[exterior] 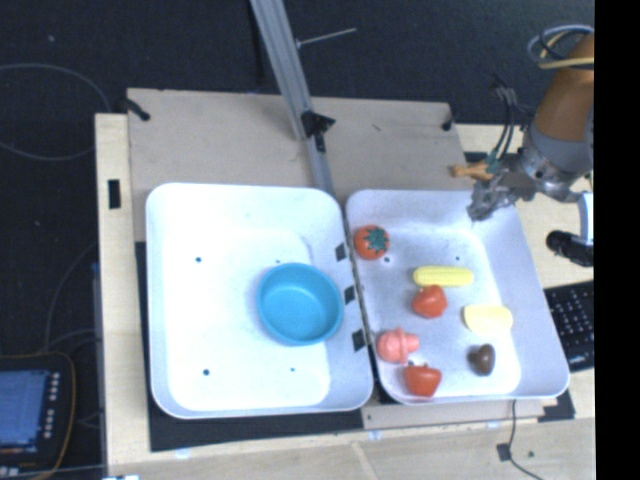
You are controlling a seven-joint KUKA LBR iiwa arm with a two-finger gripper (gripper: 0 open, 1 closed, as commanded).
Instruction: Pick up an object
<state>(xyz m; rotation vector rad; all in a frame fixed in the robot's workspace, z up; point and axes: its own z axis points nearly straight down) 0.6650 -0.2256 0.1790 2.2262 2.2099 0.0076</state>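
Observation:
The right bin (400,218) holds several small toys: a red tomato with a green top (371,241), a yellow banana (443,276), a red piece (430,302), a pale yellow block (487,317), a pink piece (397,345), a red strawberry-like piece (422,378) and a dark brown piece (482,358). My gripper (483,206) hangs over the bin's far right corner, well away from all of them, with nothing seen between its fingers. A blue bowl (299,303) sits in the left bin (200,228).
A slanted metal post (290,73) rises behind the bins. A black keyboard (572,323) lies to the right of the right bin, and a small screen (30,408) sits at the bottom left. The orange-banded arm (565,108) comes in from the upper right.

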